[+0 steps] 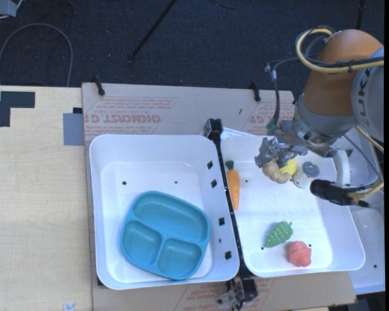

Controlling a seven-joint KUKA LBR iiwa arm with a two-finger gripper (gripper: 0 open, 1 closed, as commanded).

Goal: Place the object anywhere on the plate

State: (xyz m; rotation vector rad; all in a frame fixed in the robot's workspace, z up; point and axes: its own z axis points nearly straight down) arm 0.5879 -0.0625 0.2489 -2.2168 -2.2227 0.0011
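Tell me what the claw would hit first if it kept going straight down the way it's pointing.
Probably the tan potato-like toy beside the yellow piece, directly under the claw; depth is unclear.

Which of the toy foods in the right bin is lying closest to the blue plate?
The carrot, orange with a green top, lying against the divider. The green toy and red toy lie farther right.

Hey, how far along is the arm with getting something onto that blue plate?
Early. Done: nothing lies on the blue plate in the left bin. In hand: the gripper is low over the right bin, at a tan and yellow piece; whether it grips it, I cannot tell. Left: lifting a piece, carrying it over, setting it down. The carrot, green piece and red piece lie in the right bin.
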